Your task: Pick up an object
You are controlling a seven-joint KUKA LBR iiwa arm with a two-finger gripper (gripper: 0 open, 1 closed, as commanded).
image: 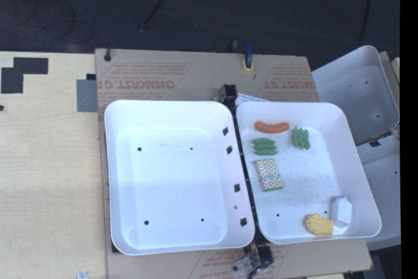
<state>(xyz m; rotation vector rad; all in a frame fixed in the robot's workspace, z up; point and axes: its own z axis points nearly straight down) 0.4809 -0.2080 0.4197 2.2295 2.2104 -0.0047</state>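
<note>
The right bin holds several small objects. An orange sausage lies near its far edge. Two green pea pods sit just below it, and another green pod cluster lies to their right. A small patterned box rests in the middle. A yellow corn piece lies at the near right corner, beside a white block.
The left bin stands beside the right one, joined by black clips along the shared edge. Both rest on a cardboard sheet. A grey metal plate lies at the right. A blue-and-yellow clamp sits at the cardboard's far edge.
</note>
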